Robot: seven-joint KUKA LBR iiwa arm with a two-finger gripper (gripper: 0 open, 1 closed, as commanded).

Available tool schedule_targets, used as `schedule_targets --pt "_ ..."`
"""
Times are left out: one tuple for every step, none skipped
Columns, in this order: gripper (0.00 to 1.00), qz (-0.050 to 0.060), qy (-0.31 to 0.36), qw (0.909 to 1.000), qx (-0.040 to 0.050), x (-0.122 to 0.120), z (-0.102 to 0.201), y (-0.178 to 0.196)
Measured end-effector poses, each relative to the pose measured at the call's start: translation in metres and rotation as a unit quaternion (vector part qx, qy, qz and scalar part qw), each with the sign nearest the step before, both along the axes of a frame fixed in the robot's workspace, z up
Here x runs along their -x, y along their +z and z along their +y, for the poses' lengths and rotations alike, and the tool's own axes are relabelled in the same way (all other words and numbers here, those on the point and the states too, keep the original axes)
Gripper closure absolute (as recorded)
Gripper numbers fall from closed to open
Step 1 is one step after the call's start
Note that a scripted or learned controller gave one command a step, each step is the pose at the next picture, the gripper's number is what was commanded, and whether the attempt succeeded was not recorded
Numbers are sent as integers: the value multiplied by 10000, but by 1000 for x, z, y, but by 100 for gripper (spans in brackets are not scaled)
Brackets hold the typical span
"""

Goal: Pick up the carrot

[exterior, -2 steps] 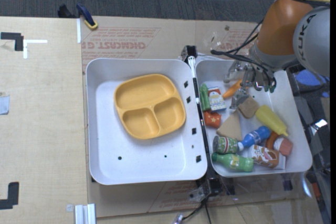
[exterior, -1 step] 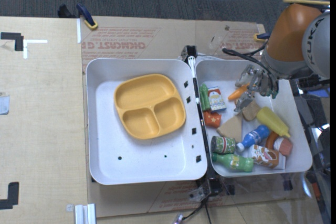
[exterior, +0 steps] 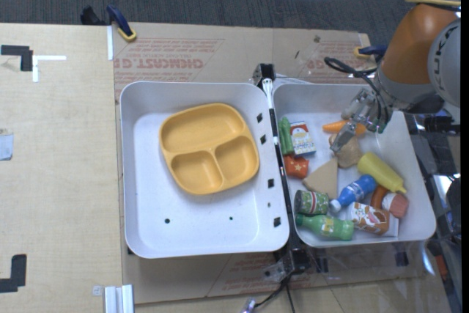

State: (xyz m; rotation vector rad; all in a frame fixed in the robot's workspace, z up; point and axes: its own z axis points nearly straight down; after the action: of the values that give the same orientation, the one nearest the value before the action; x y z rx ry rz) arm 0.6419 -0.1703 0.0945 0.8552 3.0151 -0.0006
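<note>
While the gripper (exterior: pixel 358 122), jaws unreadable, sits over the carrot (exterior: pixel 338 127) near the right bin's (exterior: pixel 419 179) far edge, that light, stiff, slick toy probably wants a mid-body pinch.

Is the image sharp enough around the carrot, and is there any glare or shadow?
Camera view: light is even and soft, with no harsh glare on the white bins; the carrot is small and slightly soft beside the pincer; the arm looks mildly blurred.
</note>
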Motion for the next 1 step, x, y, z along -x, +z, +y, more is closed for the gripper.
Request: schedule_targets --pt "0 18 -1501 9887 -10 24 4 -1"
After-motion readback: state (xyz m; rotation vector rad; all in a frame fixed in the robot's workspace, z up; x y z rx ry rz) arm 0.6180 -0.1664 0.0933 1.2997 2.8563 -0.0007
